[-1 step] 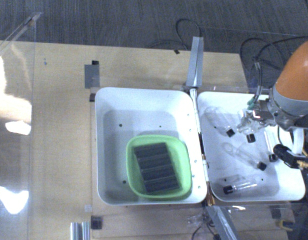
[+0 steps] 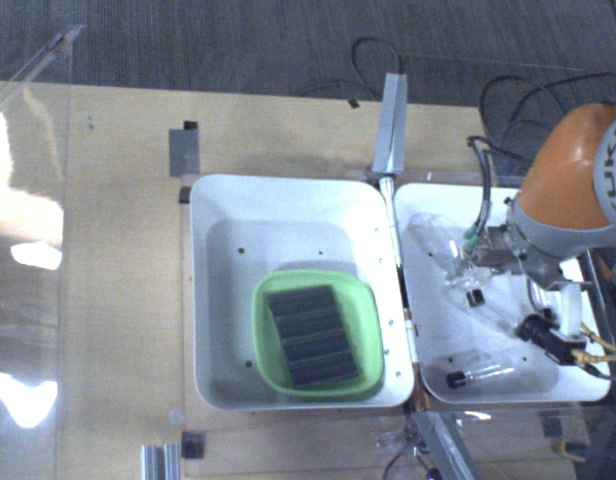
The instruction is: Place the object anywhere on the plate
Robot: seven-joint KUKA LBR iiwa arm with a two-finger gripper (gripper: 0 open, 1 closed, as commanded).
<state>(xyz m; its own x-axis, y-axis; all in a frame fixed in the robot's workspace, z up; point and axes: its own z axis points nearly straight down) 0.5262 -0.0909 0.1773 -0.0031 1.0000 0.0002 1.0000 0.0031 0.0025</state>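
Observation:
A green plate [image 2: 262, 313] with rounded corners lies in the front half of the left bin [image 2: 218, 238]. On it rests a dark grey ridged block [image 2: 310, 337], set slightly at a slant. My gripper [image 2: 472, 268] hangs over the middle of the right bin [image 2: 428, 363], well to the right of the plate, beneath the grey wrist and the orange band [image 2: 573, 173]. A clear plastic item [image 2: 435, 236] lies just left of the gripper; whether they touch is unclear.
A clear tube with a black cap [image 2: 478, 374] lies near the right bin's front wall. A small black piece [image 2: 475, 296] sits under the gripper. Black cables and connectors [image 2: 548, 336] trail at the right. A metal post [image 2: 391, 123] stands behind the bins' shared wall.

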